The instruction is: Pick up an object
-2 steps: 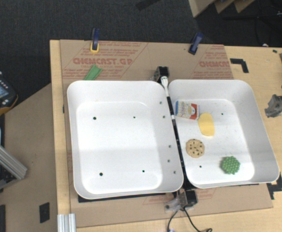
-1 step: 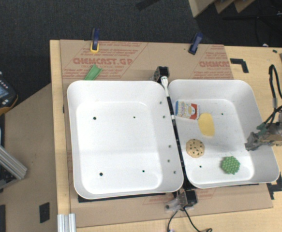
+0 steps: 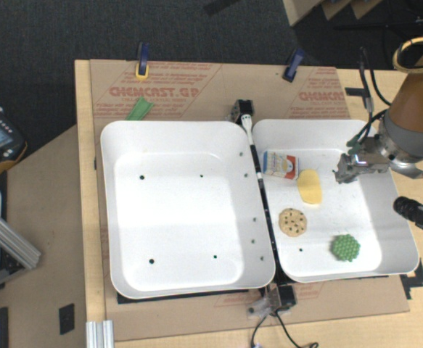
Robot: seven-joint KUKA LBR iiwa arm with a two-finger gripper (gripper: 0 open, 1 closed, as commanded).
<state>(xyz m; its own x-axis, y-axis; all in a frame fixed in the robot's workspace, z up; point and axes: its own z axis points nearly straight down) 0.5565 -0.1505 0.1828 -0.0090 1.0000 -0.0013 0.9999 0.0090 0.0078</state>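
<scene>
Nearest to the camera, close to the front edge of the right bin [image 3: 396, 256], lies a green bumpy ball [image 3: 345, 247]. A little further in, near the left wall of this bin, is a round cookie [image 3: 292, 222] with dark spots. Behind it, around the middle of the bin, lies a yellow oval piece [image 3: 310, 187], and just beside it toward the back left is a small white and red packet [image 3: 280, 164]. The gripper [image 3: 344, 171] hovers over the right half of the same bin, well apart from the yellow piece; whether its claw is released or clenched I cannot tell. The left bin [image 3: 178, 201] stands just beside, its wall touching the right one
</scene>
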